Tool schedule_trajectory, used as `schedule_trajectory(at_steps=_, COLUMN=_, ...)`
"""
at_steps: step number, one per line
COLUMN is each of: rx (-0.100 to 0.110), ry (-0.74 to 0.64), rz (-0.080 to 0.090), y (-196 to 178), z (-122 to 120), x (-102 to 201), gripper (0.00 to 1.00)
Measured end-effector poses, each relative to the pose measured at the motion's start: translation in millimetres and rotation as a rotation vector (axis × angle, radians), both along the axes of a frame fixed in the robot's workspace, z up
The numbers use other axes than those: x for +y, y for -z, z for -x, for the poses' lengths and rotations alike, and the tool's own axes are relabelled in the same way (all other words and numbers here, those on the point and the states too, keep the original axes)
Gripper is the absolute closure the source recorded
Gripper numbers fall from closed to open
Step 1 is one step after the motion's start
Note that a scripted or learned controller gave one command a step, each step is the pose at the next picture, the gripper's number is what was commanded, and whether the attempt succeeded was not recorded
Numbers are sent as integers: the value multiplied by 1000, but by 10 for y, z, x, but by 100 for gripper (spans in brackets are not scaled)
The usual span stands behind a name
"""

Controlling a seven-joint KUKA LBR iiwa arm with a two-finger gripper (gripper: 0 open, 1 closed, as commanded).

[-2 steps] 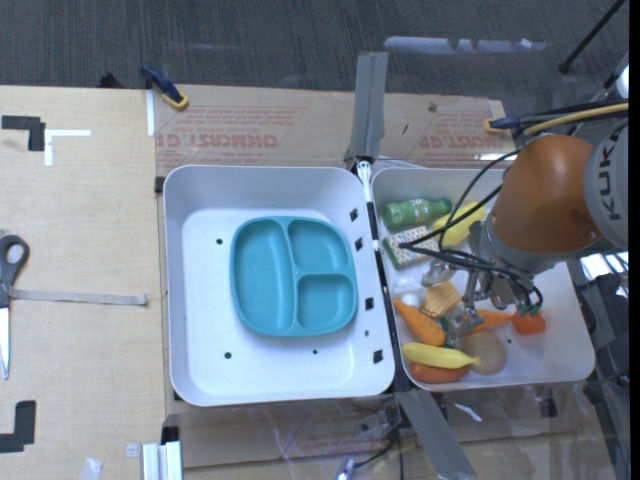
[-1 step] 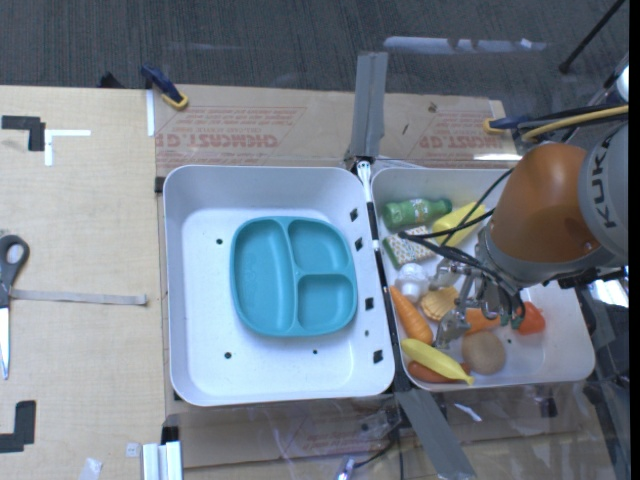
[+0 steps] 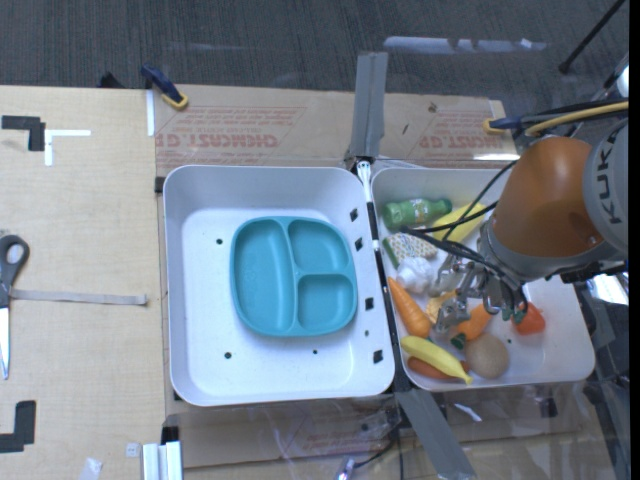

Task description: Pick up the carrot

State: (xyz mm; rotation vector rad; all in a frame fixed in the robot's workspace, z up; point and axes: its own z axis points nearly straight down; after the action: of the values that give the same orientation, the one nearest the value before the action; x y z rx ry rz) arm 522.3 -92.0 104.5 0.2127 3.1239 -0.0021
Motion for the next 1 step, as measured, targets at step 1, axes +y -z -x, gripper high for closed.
schedule_trajectory(at_steps=1, rx=-6, ry=-3, rz=2, y=-102, z=-27, x=3, gripper=100)
